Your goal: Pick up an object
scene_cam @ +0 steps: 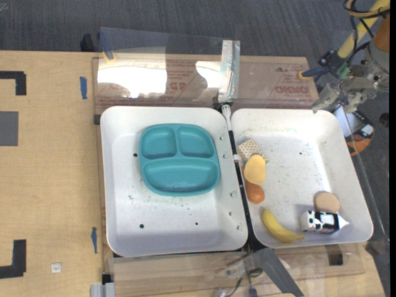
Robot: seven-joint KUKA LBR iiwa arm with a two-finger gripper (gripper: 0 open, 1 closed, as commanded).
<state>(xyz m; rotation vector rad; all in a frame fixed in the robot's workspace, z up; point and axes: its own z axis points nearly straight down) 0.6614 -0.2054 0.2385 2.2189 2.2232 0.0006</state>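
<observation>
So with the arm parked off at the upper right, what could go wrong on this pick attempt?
Three risks, judged from the layout:
1. The yellow banana lies near the right white bin's front wall, so the claw may strike the rim.
2. The yellow potato-shaped toy touches the small orange ball by the divider; a grasp could nudge both.
3. The black-and-white cow toy and tan bread roll crowd together.

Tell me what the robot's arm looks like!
The arm's end pokes in at the top right corner. It looks like grey and silvery metal, with yellow cables looping above it and a bit of orange lower down. The pincer is too small and cluttered there to make out.
</observation>
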